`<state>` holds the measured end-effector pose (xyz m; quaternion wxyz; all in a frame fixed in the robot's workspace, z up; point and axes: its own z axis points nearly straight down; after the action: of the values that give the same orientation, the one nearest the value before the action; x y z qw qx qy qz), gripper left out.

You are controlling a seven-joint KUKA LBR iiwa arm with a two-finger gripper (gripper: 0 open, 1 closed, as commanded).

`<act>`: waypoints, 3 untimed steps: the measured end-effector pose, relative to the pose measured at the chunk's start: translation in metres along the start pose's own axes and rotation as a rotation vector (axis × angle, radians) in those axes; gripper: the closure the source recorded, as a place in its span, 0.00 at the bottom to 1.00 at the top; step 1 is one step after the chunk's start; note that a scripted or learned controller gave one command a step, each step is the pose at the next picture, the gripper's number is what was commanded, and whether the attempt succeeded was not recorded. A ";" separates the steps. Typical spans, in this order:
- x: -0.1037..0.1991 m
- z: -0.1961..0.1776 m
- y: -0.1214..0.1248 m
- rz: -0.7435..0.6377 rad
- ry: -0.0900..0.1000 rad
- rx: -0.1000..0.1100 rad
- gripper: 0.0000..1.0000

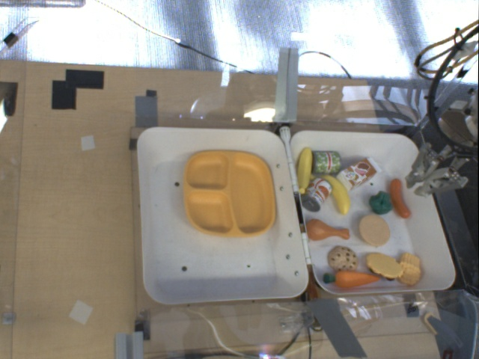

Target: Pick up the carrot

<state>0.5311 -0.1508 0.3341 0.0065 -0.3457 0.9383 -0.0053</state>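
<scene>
Orange and tapered, the carrot (357,279) lies flat at the near edge of the right bin (432,239), just beside a cookie (342,258) and a cracker (385,265). At that bin's far right rim hangs the claw (434,176), well apart from the carrot; its open-or-closed state cannot be told. A yellow plate (228,192) sits in the left bin (163,223).
</scene>
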 end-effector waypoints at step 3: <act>-0.003 0.183 0.061 0.105 0.004 -0.012 0.00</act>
<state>0.4973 -0.1035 0.1501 0.0028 -0.2962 0.9551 0.0002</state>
